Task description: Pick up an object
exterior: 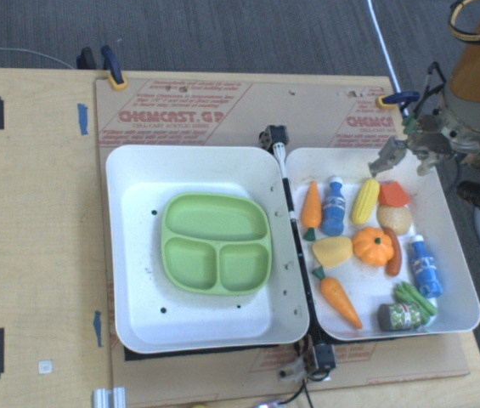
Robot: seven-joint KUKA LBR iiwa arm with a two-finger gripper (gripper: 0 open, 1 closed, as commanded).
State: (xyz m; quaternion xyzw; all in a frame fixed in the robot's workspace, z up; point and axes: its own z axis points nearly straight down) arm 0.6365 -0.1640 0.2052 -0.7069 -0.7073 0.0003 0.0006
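Gripper (403, 158) hangs over the right bin's (465, 253) far edge, fingers spread wide, holding nothing. Below it in that bin: corn (364, 201), blue bottle (334, 206), two carrots, pumpkin (373, 246), a second bottle, a can. Left bin (129, 253) holds a green tray (216, 244).

Bright even overhead light, soft shadows, slight blur, no glare.

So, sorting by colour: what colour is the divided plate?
Light green plate, clearest in the camera view.
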